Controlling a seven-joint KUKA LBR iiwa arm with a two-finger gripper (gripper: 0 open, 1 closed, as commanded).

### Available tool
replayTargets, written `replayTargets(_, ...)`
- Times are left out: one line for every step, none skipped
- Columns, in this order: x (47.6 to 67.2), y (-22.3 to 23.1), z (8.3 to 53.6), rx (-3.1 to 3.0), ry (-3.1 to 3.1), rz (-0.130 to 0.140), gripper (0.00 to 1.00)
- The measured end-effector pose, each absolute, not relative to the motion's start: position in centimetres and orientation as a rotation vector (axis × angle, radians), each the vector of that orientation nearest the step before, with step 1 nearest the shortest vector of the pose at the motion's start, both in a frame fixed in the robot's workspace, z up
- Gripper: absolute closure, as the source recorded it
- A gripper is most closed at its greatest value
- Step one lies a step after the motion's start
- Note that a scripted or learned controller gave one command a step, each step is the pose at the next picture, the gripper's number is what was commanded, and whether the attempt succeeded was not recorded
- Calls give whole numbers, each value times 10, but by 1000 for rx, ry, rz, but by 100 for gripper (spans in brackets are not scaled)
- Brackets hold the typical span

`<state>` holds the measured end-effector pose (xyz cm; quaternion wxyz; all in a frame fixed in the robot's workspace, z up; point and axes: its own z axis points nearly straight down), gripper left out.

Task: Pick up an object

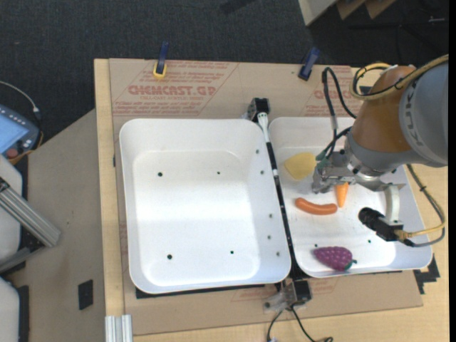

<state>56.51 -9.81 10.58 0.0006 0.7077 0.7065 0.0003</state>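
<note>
You see the gripper [326, 179] low in the right bin [370, 258], just beside the yellow piece [300, 165] near its left wall; its grip I cannot tell. It may slip against the orange sausage [315, 206].

The gripper [326, 179] hangs low over the right bin [370, 262], just beside a yellow lemon-shaped piece [300, 165]. Right of it sits a small carrot [342, 193], below it an orange sausage [315, 206], nearer the front rim purple grapes [333, 256].
</note>
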Motion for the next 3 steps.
replayTargets(584, -19, 206, 2210, 2225, 10, 100)
replayTargets(556, 7, 321, 2211, 2222, 15, 100)
replayTargets(496, 31, 353, 2218, 2227, 2, 100)
